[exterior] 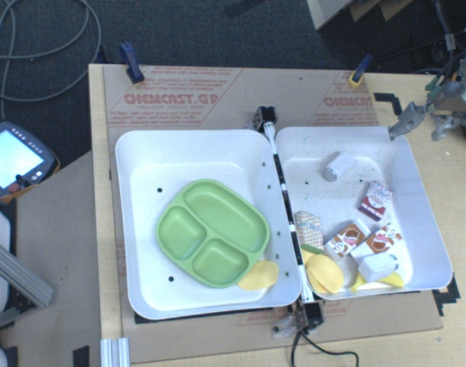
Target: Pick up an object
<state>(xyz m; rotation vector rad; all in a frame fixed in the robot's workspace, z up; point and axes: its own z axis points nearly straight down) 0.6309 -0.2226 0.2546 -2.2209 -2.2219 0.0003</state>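
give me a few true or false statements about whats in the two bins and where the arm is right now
1. The green divided plate lies in the left bin. True.
2. The end effector is down among the small cartons. False: it sits at the far right corner of the right bin, apart from the cartons.
3. A small grey cylinder lies in the right bin, apart from the cluster of cartons. True.
4. The green divided plate holds the red and white carton. False: that carton lies in the right bin.
5. A pale yellow piece lies in the left bin at the plate's near edge. True.
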